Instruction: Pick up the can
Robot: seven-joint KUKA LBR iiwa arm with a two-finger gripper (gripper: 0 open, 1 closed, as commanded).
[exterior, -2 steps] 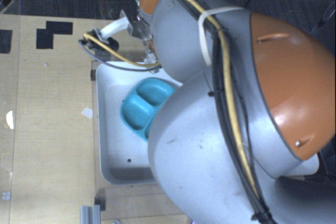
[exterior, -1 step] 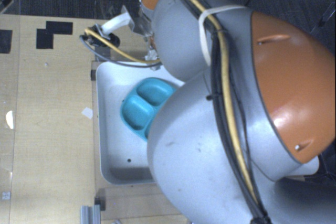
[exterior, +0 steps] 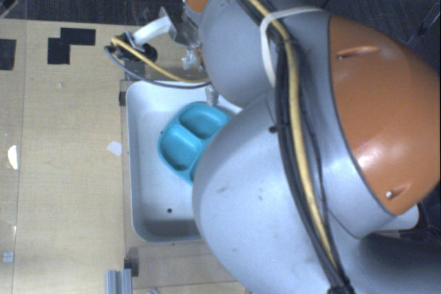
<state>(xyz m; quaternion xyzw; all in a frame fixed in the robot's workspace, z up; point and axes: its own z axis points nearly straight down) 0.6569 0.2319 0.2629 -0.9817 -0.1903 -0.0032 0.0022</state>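
My big grey arm [exterior: 289, 169] hung low over the white bin [exterior: 141, 148] and hid most of it. I could not tell if my jaws were apart or together, because my own arm covered them. I could not see the can; I guessed it sat somewhere under my arm. A blue dish [exterior: 187, 138] with two hollows lay in the bin, partly under me. A can would likely be light, hard, smooth and a bit slippery, so I thought gripping its round sides was best. The table [exterior: 62, 169] was pale wood with black marks [exterior: 69, 43]. The floor behind looked dark.
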